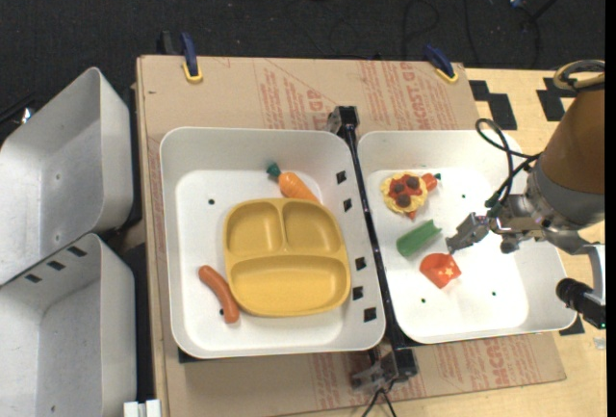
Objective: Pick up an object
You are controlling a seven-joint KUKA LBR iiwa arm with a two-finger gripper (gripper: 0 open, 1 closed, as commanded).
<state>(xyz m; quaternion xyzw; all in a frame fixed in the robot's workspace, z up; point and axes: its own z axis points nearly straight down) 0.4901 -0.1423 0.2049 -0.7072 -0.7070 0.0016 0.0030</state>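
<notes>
The claw [466,234] hangs low over the right bin [500,314], its dark fingers pointing away from the arm [577,160]; whether they stand apart or together cannot be told from this slant, and nothing is seen between them. Taking the claw as the landmark: a green block [418,238], smooth and oblong like a toy pickle or pepper, lies just beside its tip, on the side away from the arm; a red piece [440,270], glossy and wedge-like, perhaps a toy tomato or strawberry, lies just below the claw in the view, near but apart from it; a toy pizza slice [405,193], pale yellow with red spots and a bumpy top, lies farther up the view, clear of the claw.

Beyond the black divider from the claw sits the left bin [183,242], shallow, white and round-cornered; it holds a mustard-yellow plastic tray [286,257] with three compartments, matte and smooth; a toy carrot [296,185], orange and tapered with a green tip, touches the tray's upper edge; a toy sausage [219,293], reddish-orange and curved, lies by the tray's lower corner farthest from the claw.

Both bins rest on a brown cardboard sheet [250,83] printed with red lettering, covering the desk.
</notes>
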